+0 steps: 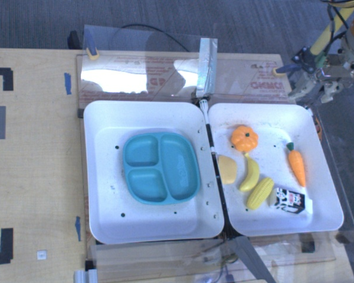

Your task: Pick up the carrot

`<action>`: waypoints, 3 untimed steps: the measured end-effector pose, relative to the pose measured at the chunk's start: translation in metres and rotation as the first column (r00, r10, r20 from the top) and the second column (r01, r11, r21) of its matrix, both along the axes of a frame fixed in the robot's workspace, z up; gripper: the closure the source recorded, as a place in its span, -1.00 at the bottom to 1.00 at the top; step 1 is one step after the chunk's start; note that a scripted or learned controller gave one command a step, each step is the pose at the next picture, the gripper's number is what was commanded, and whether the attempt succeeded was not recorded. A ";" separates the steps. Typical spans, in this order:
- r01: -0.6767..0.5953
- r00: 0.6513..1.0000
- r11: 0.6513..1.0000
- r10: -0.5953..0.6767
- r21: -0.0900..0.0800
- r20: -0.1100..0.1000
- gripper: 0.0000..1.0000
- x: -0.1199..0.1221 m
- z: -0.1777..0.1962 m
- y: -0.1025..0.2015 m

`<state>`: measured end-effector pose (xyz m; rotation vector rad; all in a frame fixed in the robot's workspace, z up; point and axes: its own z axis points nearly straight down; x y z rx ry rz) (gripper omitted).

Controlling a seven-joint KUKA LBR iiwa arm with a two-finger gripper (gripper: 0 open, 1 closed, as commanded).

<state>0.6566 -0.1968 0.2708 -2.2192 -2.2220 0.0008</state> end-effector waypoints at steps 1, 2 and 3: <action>-0.047 0.999 0.999 0.047 -0.001 -0.004 -1.00 -0.061 -0.056 -0.029; -0.048 0.998 0.999 0.048 -0.010 0.035 -1.00 -0.033 -0.130 -0.025; -0.047 0.998 0.999 0.047 -0.015 0.040 1.00 -0.033 -0.119 -0.026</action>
